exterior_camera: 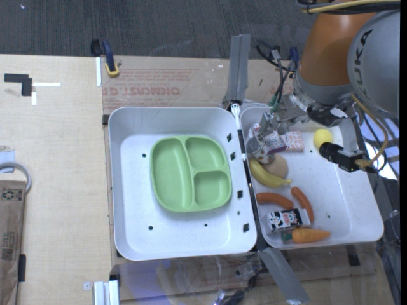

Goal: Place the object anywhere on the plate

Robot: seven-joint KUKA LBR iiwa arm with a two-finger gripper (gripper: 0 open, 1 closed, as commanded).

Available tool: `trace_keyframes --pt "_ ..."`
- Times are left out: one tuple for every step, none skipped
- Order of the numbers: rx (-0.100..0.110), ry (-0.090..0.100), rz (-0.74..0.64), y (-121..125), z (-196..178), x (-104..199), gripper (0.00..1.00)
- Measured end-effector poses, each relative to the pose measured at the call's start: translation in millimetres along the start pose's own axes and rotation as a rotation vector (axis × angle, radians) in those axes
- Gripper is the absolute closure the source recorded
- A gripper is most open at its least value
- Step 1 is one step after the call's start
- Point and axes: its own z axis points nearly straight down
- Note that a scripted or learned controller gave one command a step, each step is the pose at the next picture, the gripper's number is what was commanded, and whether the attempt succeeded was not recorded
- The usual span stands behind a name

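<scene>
The green plate point(189, 172) sits in the left bin point(127, 234), middle of the frame. Right of it, the end effector point(262, 138) hangs over the banana point(268, 174) and a small box point(275, 143) in the right bin point(356, 230). I cannot tell what it grips. Crowded food could slip or get bumped. The counter point(51, 170) is pale wood; the floor point(159, 11) is dark

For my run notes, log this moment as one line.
gripper: over right bin, near banana | green plate: left bin, nothing on it | placement: not yet done
</scene>
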Motion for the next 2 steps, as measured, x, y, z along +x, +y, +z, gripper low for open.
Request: trace_keyframes --pt "0.001 0.002 -0.406 -15.5 33.9 71.1 1.0" --pt "0.001 0.002 -0.405 -15.5 33.7 70.7 0.0"
